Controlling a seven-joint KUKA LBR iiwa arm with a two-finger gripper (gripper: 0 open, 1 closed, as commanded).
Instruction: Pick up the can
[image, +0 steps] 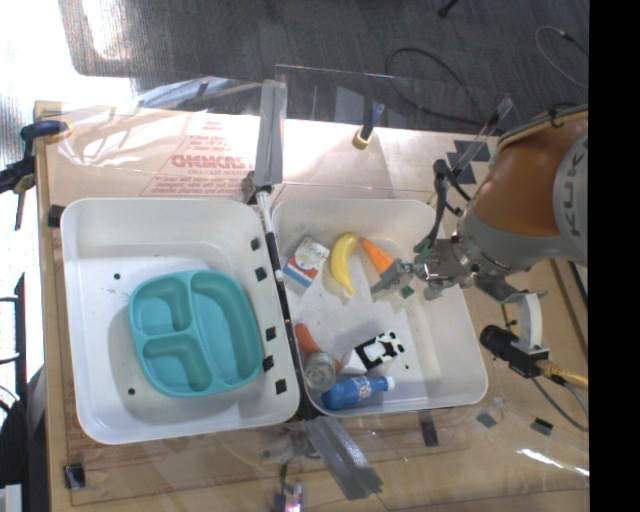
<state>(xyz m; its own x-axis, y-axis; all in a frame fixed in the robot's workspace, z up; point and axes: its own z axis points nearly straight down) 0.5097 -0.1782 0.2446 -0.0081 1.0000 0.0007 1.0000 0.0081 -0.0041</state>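
On my screen the counter (100, 140) carries two white bins side by side. The left bin (90, 230) holds a teal divided tray (195, 332), lying flat a little toward five o'clock of that bin's middle.

Past the divider, in the right bin (455, 345), a small white carton (306, 262) with blue and red print sits at about ten o'clock. Down at seven o'clock is the can (321, 371), close against the divider wall, its silver end facing up at me; I cannot tell whether it stands upright or leans. An orange-red piece (306, 337) sits just beside it at eleven o'clock. A blue bottle (356, 392) with a white cap lies on its side at six o'clock, just beside the can. A black-and-white toy (380, 351) lies near the bin's middle. A banana (344, 262) and a carrot (377, 255) lie at twelve o'clock.

The jaws (405, 280) hang at about two o'clock of the bin, just beside the carrot and well apart from the can. I see nothing between them; how wide they stand I cannot tell.
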